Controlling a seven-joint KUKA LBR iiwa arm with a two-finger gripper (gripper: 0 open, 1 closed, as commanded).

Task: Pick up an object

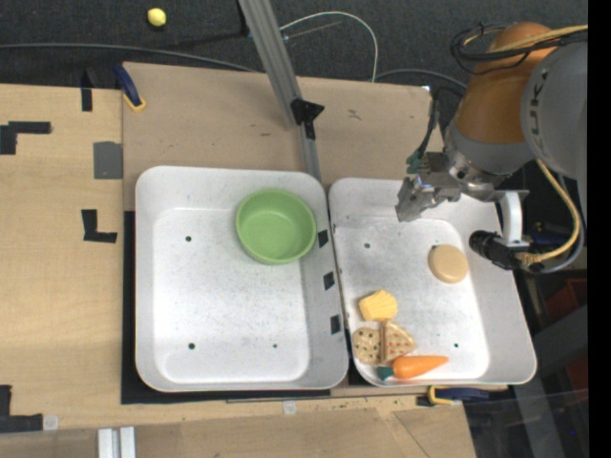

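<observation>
Apparently gripper (pixel 416 201), finger state unclear, hangs over right bin (pixel 496 351) to reach the nearby tan disc (pixel 448 263).

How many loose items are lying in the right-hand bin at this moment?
4, maybe more hidden in the pile: a tan round piece mid-bin, a yellow block, a cracker-like piece and an orange carrot clustered at the near edge.

Upper left: we see a small yellow ball (pixel 157 16) on dark floor. Top centre: a slanted grey pole (pixel 272 51), with a white cable (pixel 334 27) looping just beside it. Left: black tape marks (pixel 94 225) on the wooden bench (pixel 57 303), and a blue clamp (pixel 131 88) at its board's corner.
</observation>
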